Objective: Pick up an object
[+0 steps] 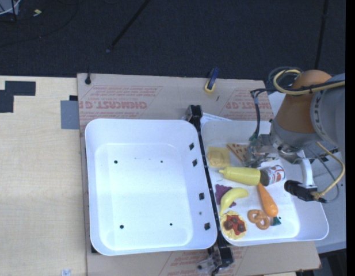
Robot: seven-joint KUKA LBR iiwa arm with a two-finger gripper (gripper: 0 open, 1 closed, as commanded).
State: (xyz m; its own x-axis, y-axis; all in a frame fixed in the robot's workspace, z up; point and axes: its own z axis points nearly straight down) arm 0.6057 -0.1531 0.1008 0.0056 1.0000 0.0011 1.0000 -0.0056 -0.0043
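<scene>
Two white bins: the left bin [108, 154] bare, the right bin [306, 226] at lower right held one each of mustard bottle [241, 175], banana [232, 196], carrot [267, 200], pretzel [258, 217], cracker [218, 156]. Arm's gripper [259, 152] hung low over the bin's top edge by the mustard bottle; grip state, couldn't tell.

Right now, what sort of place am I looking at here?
Probably a robotics lab test bench: a grey arm reaches over two white bins, one holding toy food such as a banana and a carrot, all on a clamped cardboard sheet.
</scene>
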